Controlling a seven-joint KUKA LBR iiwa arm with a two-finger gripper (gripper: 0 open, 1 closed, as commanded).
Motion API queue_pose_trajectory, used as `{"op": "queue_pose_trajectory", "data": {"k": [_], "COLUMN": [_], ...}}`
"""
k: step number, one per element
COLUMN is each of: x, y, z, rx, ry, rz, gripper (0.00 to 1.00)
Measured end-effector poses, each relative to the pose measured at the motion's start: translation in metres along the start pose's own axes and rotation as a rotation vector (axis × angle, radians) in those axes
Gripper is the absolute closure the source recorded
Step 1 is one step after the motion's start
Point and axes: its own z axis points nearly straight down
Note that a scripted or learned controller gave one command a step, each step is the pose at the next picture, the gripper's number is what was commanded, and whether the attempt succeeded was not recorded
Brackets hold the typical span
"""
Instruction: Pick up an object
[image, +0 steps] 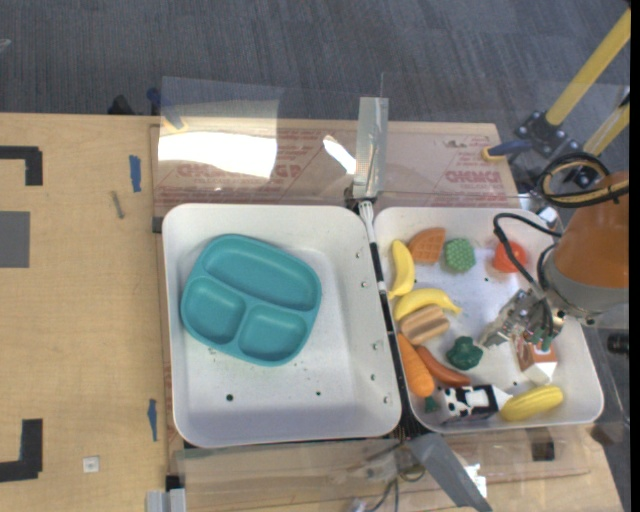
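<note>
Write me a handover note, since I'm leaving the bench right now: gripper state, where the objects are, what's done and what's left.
Gripper: low inside the right bin, over bare floor just right of the dark green toy; nothing visible between its fingers.
Right bin contents: two bananas, hot dog bun, carrot, green round toy, orange piece, red piece, black-and-white toy, yellow lemon-like piece.
Left bin: teal divided tray.
Done: arm has reached into the bin.
Left: grasp an object and lift it.
</note>
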Motion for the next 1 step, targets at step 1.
{"op": "queue_pose_trajectory", "data": {"k": [1], "x": [-0.0383], "y": [0.0356], "z": [0.0032], "rx": [-0.001], "ry": [-0.006], "rz": [0.175], "gripper": [1.0]}}
